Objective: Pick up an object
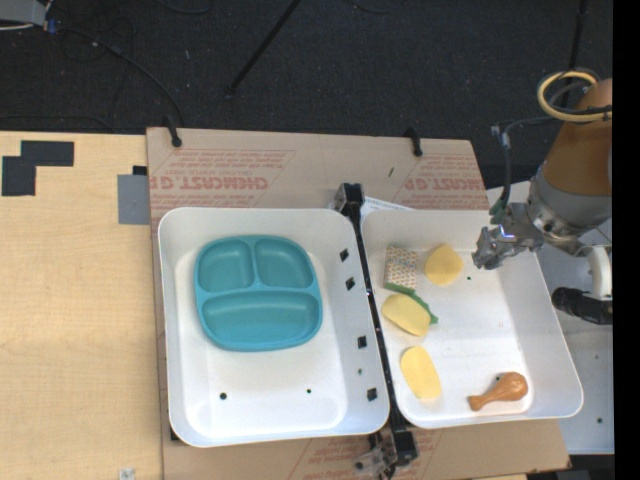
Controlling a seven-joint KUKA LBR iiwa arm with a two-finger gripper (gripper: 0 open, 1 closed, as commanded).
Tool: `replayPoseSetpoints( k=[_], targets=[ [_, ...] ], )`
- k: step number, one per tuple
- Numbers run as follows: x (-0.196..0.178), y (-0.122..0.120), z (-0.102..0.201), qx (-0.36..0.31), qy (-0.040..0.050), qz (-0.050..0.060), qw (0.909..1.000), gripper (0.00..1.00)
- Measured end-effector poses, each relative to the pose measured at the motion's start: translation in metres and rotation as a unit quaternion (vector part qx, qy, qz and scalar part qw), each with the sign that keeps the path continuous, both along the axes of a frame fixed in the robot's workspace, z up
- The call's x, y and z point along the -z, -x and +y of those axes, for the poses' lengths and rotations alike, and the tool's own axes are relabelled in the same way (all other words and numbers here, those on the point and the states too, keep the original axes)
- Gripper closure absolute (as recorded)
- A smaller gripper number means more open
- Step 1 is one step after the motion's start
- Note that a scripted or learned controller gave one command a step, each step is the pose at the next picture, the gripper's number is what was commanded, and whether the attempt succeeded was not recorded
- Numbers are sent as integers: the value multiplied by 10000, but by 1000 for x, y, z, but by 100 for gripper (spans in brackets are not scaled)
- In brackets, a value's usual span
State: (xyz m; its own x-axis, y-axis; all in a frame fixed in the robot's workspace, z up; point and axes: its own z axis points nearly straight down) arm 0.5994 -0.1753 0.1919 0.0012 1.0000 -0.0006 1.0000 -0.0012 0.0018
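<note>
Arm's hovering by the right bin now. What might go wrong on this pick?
Two risks. The yellow pieces crowd together: the top one sits beside the checkered sponge, and the middle one overlaps a green piece, so a descent may nudge neighbours. The hand hangs near the right bin's far rim and might clip it.

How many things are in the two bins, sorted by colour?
Yellow: 3, a round piece, one on a green leaf, an oval piece
Teal: 1, divided plate
Brown: 1, drumstick
Checkered: 1, sponge-like block
Total: 6
</note>
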Motion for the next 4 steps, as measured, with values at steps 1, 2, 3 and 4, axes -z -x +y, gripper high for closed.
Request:
replayPoseSetpoints(
  k=[1, 2, 3, 4],
  targets=[
    [-49, -1, -1, -12, 2, -6, 10000, 100],
    [-39, 9, 54, -23, -12, 33, 10000, 100],
    [-37, 28, 114, -28, -16, 37, 10000, 100],
    [-28, 51, 161, -21, -10, 43, 10000, 100]
  ],
)
